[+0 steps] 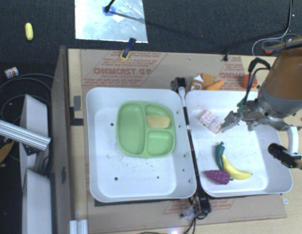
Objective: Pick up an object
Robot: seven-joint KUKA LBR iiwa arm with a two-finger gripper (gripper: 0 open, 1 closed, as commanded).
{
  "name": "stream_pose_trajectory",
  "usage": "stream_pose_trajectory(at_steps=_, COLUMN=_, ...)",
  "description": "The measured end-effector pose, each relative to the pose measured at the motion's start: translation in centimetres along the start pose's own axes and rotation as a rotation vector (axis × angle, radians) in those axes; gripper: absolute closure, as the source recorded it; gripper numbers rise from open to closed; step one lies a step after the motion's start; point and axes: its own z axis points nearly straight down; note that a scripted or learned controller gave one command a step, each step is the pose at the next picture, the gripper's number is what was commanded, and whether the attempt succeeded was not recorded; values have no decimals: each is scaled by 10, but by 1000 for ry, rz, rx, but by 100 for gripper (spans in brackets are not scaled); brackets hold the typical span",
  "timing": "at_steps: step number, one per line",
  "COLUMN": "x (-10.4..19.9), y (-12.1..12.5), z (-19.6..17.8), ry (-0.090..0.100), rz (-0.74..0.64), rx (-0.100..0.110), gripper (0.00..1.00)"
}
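Light: bright, even, overhead.
Glare: foil sheet [110, 13], white bins [141, 186].
Shadows: soft, faint.
Focus: slightly soft overall; arm [287, 77] blurred.

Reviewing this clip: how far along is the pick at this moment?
Done: nothing lifted; pink block, banana, grapes and green vegetable all lie on the right bin floor. In hand: the gripper hangs beside the pink block. Left: grasping and lifting.

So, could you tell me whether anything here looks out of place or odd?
Mostly tidy. A few things lie outside the bins: an orange carrot-like piece on the bench behind the right bin, and a small yellow item on the dark floor far left. The green plate sits flat in the left bin.
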Motion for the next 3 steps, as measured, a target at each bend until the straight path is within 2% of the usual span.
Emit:
stream_pose_trajectory(at_steps=1, x=-11, y=-17, z=117, ry=2, rz=4, rx=10, gripper=0)
stream_pose_trajectory(at_steps=2, x=1, y=-58, z=126, ry=2, rz=3, rx=6, gripper=0)
stream_pose_trajectory(at_steps=3, x=-5, y=-23, z=135, ry=-1, rz=-1, rx=-2, gripper=0)
